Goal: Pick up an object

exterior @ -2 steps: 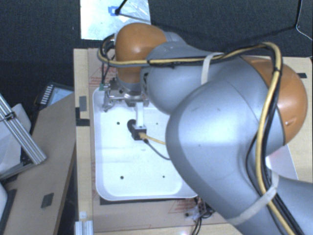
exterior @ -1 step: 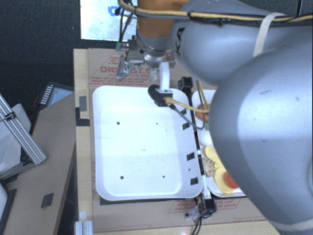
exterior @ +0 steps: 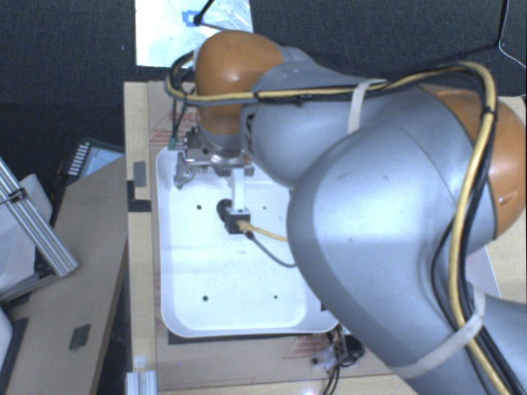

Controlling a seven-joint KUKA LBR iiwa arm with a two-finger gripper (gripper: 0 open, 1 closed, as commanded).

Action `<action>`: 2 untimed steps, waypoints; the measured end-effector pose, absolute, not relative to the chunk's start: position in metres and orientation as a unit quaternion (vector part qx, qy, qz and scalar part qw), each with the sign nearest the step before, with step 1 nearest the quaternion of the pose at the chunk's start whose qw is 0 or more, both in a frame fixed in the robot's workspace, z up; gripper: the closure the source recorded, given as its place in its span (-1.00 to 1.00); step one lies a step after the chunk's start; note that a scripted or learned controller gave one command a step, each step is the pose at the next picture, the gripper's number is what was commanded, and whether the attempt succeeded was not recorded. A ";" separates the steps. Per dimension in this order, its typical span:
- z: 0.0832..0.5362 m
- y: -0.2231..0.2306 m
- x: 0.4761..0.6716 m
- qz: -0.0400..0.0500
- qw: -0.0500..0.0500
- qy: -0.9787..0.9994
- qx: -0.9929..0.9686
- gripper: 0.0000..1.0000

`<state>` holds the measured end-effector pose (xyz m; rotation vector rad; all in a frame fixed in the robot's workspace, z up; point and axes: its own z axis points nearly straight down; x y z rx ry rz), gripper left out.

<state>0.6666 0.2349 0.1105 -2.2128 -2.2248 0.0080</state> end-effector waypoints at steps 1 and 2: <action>0.130 0.235 0.669 -0.001 -0.001 -0.709 -0.705 1.00; 0.259 0.235 0.667 -0.005 -0.002 -0.709 -0.705 1.00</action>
